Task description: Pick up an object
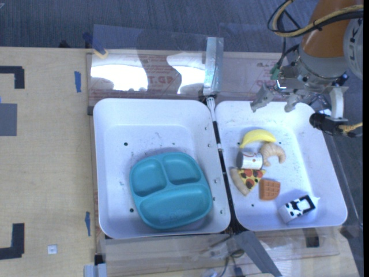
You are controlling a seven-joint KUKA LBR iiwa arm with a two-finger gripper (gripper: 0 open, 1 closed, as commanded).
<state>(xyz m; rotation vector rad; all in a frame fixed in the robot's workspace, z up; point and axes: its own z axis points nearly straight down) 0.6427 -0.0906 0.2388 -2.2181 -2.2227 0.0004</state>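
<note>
A blue tray point(170, 192) is seen in the left bin point(109, 120). In the right bin point(323, 154) a banana point(258, 136), croissant point(273, 152), pizza slice point(244, 179), waffle point(269, 188), can point(251, 161) and cow toy point(298, 207) are clustered. The gripper point(275, 103) is held above that bin's far edge, fingers spread, nothing between them.

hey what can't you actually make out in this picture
- Arm: cut off by the top and right edges of the camera view.
- Small can-like item: too small to identify, partly covered by the banana and croissant.
- Black-and-white toy: too small to name.
</note>
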